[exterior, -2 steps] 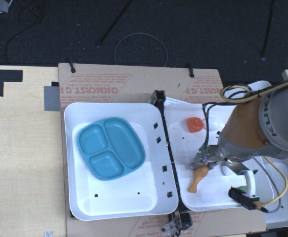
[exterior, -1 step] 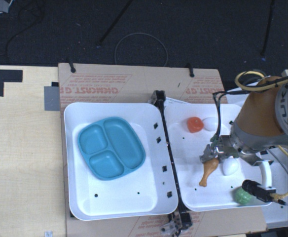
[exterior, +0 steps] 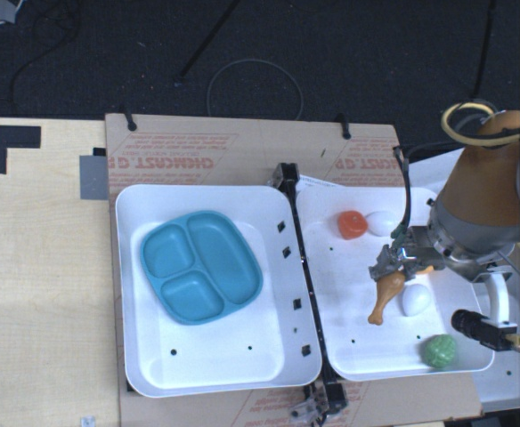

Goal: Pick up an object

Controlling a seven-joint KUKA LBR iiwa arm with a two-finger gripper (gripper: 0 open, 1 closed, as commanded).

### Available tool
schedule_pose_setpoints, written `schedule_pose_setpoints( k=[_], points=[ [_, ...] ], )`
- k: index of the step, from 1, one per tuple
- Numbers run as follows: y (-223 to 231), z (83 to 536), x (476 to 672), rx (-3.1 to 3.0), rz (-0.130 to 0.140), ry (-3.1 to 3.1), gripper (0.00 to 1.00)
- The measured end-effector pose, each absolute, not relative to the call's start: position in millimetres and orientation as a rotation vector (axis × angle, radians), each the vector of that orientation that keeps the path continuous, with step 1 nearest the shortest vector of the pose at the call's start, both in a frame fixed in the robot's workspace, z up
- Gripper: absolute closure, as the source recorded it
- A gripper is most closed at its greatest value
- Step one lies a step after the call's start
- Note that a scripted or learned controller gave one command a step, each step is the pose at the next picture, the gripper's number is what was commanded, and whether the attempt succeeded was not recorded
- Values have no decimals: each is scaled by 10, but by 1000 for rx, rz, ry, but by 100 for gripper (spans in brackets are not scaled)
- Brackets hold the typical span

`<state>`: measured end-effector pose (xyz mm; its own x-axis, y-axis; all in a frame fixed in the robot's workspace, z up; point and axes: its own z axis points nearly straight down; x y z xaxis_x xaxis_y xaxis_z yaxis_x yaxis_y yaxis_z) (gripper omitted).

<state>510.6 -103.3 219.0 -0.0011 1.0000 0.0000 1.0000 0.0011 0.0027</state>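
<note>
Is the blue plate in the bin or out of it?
In. The blue plate lies flat inside the left white bin, the bin's rim all around it.

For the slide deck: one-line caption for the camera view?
Gripper over a tan drumstick toy in the right bin; blue divided plate in the left.

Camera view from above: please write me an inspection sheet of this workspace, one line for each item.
Surface: two white bins side by side; left bin, right bin, on brown cardboard.
Job's things: in the right bin, an orange-red ball, a tan drumstick-shaped toy, a white egg-shaped piece, a green ball.
Clutter: a blue divided plate in the left bin.
Grippers: gripper low over the right bin, right above the drumstick toy; grasp not clear.
Cables: black cables on the dark floor behind.
Surroundings: light wooden bench.
</note>
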Motion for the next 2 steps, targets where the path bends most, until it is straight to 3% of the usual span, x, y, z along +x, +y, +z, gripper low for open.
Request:
schedule_pose_setpoints(
  k=[1,2],
  points=[
    [-1044,2638,5115,2220,1,2220,100],
    [-485,2496,5310,2219,-2,2229,100]
  ],
)
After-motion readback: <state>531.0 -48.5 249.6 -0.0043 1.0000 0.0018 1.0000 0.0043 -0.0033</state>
